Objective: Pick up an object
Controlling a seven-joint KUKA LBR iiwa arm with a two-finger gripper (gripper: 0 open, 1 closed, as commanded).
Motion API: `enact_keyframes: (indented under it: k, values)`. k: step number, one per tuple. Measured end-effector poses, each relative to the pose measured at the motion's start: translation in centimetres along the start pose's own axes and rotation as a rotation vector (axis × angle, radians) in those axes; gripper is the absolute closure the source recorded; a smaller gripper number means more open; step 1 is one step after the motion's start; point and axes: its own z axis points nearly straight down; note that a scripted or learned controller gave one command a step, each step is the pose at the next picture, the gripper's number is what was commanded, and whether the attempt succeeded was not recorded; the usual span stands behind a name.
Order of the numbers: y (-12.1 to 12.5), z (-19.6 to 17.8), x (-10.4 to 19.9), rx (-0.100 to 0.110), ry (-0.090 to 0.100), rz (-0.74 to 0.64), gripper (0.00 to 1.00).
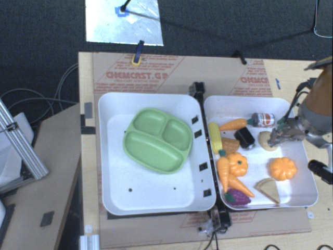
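Note:
The right bin (pixel 244 102) holds several toy foods. My gripper (pixel 277 136) reaches in from the right and sits low at the edge of a round beige piece (pixel 264 141) in the bin's upper right. Just above it lies a small can (pixel 263 120), and a black block (pixel 244 137) is to its left. An orange pumpkin (pixel 282 169) rests below the gripper, with a tan bread wedge (pixel 268 190) near the front. A carrot (pixel 232 124), a corn cob (pixel 215 137), a smaller orange gourd (pixel 238 165), a second carrot (pixel 240 185) and purple grapes (pixel 237 196) fill the bin's left side.
The left bin (pixel 117 194) carries a green divided plate (pixel 157 139). A black divider with clips (pixel 204 139) runs between the bins. Cardboard (pixel 156 74) lies under both bins, and a shiny metal sheet (pixel 124 14) sits beyond the bench.

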Motion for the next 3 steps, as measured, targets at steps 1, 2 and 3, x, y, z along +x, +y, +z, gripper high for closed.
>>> enact_keyframes:
  k: [1,2,3]
  values:
    - [0.4,-4.7,0.7,0.000,0.001,-0.002,1.00]
    - [0.6,-8.0,0.7,0.002,0.001,-0.001,1.00]
    - [-1.3,-8.4,6.3,0.006,0.004,-0.004,1.00]
